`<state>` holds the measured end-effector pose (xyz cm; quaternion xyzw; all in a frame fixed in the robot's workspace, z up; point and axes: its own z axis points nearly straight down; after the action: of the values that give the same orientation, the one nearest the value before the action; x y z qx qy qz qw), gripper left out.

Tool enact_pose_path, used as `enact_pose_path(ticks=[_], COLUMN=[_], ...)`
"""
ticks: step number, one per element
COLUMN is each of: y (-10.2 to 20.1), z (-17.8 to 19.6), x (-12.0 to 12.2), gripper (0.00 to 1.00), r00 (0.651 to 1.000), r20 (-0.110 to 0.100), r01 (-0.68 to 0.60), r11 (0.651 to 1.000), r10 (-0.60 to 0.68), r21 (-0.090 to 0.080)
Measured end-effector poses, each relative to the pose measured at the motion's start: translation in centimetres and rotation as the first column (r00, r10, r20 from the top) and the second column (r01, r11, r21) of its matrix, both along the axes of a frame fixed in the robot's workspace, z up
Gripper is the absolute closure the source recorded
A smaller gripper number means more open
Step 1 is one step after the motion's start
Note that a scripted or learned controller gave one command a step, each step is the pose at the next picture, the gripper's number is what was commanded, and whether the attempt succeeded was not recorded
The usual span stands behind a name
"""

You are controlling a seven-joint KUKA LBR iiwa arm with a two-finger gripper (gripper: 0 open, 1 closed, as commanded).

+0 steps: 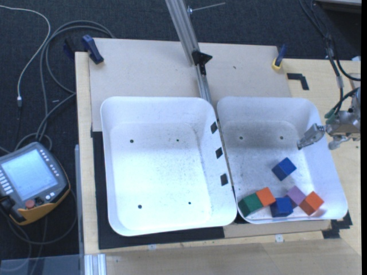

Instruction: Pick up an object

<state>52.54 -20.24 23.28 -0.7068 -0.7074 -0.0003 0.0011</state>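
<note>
Several small cubes lie in the right bin (252,125). A blue cube (284,168) sits alone near the middle right. Along the front wall stand a green cube (249,203), an orange cube (265,196), a second blue cube (281,206), a purple cube (296,195) and another orange cube (312,203). My gripper (322,140) hangs over the right bin's right rim, above and to the right of the lone blue cube. Its fingers are spread open with nothing between them.
The left bin (155,113) sits beside the right one, with a dividing rim between them. A metal rail (186,27) slants down from the top to the bins' back edge. A teach pendant (31,179) lies on the floor at far left.
</note>
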Motion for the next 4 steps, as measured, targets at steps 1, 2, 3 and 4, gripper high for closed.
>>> enact_pose_path(ticks=[1, 2, 3, 4], y=[2.0, 1.9, 1.9, 1.9], z=[-13.8, -12.2, -12.3, -11.2], x=[-1.4, -1.1, -1.1, -1.0], gripper=[0.00, 1.00, 0.00, 1.00], r00=[1.000, 1.000, 1.000, 1.000], r20=[-0.008, 0.003, 0.003, 0.006], r01=[0.000, 0.000, 0.001, 0.000], r11=[1.000, 1.000, 1.000, 1.000], r10=[0.000, 0.000, -0.001, 0.000], r21=[0.003, -0.001, -0.001, -0.001])
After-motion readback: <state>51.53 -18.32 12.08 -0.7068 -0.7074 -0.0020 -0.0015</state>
